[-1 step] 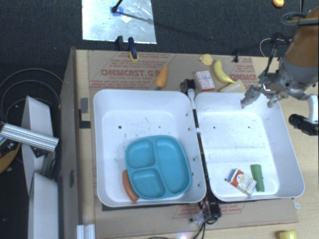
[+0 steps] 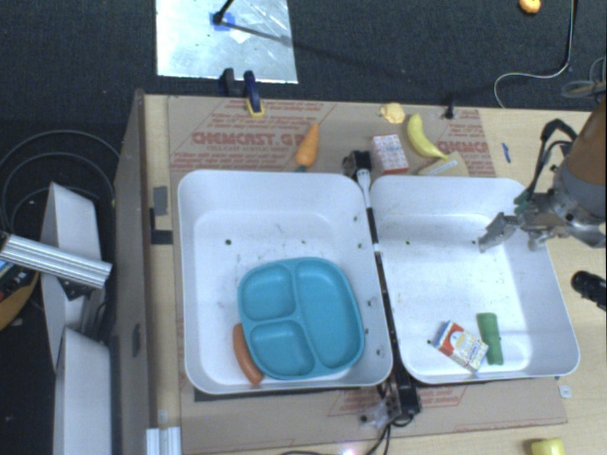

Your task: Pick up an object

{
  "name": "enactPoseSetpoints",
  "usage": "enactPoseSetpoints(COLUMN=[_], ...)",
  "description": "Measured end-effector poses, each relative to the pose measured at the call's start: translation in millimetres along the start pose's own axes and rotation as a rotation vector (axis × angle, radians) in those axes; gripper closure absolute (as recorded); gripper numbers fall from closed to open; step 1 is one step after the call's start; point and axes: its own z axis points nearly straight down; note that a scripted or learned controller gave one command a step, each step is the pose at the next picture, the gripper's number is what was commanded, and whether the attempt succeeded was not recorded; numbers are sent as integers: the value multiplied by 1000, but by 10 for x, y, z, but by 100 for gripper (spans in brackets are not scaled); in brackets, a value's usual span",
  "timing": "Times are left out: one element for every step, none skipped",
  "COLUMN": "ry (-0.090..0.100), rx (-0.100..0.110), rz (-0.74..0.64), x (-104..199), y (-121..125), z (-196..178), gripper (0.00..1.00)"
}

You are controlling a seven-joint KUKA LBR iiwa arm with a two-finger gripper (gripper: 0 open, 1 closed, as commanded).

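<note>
In the right bin [image 2: 531,282] a small red, white and orange carton [image 2: 461,345] lies near the front, with a green cylinder [image 2: 489,337] right beside it. My gripper [image 2: 513,236] hangs over the bin's back right part, well behind those two objects. Its fingers are spread open and nothing is between them. The left bin [image 2: 218,216] holds a blue divided plate [image 2: 301,316] and an orange sausage [image 2: 247,354] at the plate's front left.
Behind the bins on the board lie a carrot [image 2: 306,145], a small pink box [image 2: 390,153], a banana [image 2: 420,137] and a yellow lump [image 2: 392,113]. Cables run near the arm at the right. A yellow item [image 2: 547,446] sits at the bench's front right corner.
</note>
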Motion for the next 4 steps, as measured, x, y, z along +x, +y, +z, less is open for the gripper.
enactPoseSetpoints(ry=[0,1,0,-1], rx=[-1,-2,-3,-6], rz=[-2,-2,-4,-3], x=[-78,-95,-102,-103], y=[-389,-822,-804,-798], z=[172,399,901,788], gripper=[0,0,0,100])
